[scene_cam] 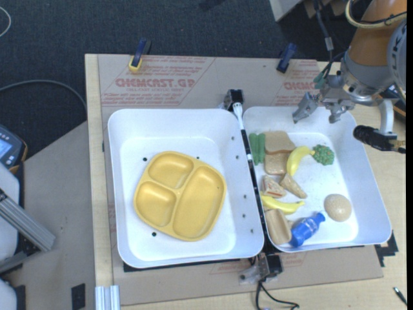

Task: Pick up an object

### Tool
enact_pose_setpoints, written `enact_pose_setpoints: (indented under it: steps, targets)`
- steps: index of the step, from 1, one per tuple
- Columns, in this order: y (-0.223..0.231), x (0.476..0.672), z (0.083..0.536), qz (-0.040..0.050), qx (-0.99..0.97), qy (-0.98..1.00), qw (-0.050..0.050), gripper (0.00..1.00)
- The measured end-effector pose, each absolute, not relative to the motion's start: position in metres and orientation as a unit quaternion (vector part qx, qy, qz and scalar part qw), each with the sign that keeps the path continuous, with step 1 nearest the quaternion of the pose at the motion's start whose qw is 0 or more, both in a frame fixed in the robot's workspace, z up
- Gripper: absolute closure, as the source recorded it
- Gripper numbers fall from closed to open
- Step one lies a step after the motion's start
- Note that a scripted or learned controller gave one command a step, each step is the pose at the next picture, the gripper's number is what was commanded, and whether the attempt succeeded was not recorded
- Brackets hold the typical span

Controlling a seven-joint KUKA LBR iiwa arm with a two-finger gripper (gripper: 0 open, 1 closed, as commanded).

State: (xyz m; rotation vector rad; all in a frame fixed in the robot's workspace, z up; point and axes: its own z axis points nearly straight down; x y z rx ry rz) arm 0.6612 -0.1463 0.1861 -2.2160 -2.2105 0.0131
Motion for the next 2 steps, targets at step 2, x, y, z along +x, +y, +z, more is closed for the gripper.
enact_pose_setpoints:
  steps: [2]
  targets:
    - [-0.143, 0.655, 0.136, 0.0020, -0.707, -0.707, 0.003, 0.00]
